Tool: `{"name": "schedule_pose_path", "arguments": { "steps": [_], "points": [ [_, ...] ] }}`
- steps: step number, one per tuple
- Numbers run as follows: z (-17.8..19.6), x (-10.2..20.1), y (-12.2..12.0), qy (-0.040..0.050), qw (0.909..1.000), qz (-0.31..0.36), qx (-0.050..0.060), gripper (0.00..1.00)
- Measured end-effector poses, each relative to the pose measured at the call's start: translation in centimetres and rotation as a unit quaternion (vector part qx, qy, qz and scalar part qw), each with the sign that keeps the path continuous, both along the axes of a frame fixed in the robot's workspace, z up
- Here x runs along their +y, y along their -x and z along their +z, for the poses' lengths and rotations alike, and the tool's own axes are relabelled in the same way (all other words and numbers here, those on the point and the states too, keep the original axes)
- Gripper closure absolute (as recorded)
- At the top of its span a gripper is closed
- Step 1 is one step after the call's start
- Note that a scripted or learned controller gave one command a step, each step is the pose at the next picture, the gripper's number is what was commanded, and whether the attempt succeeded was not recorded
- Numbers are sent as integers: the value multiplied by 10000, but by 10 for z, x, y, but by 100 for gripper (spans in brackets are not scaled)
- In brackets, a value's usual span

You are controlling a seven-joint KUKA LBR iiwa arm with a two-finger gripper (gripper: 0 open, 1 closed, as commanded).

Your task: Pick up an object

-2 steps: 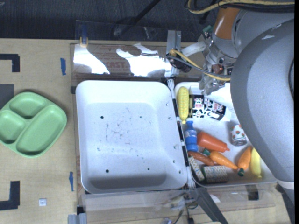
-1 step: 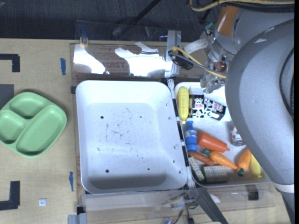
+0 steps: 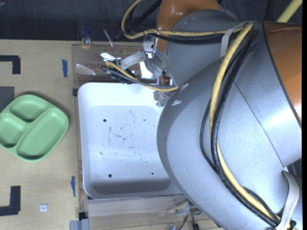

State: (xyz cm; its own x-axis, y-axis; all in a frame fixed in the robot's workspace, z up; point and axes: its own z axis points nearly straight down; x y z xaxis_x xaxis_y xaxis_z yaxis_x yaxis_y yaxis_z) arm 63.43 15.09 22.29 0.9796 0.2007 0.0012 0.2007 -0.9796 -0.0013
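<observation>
One white bin [image 3: 91, 128] sits left of my arm [image 3: 230, 128], which hangs over the right side (presumably reaching for an object underneath). Claw's grip, and where the object is: can't tell.

Big grey arm casing [image 3: 230, 128] on the right looks like painted metal, smooth with a soft sheen. Glossy orange band [image 3: 184, 6] at the far side catches the light. Yellow rubbery cable [image 3: 216, 128] runs over it. The shallow white plastic bin [image 3: 120, 138] is matt, its floor scuffed with fine dark scratches. On the left, a pale green divided plastic tray [image 3: 32, 127], smooth, sits on light, matt wooden bench top [image 3: 43, 66].
</observation>
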Motion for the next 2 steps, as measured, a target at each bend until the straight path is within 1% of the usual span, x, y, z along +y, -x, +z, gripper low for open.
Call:
{"name": "schedule_pose_path", "arguments": {
  "steps": [1,2],
  "points": [
    [140,-121,-14,9,10000,-12,7,100],
    [212,-217,9,8,10000,93,20,100]
  ]
}}
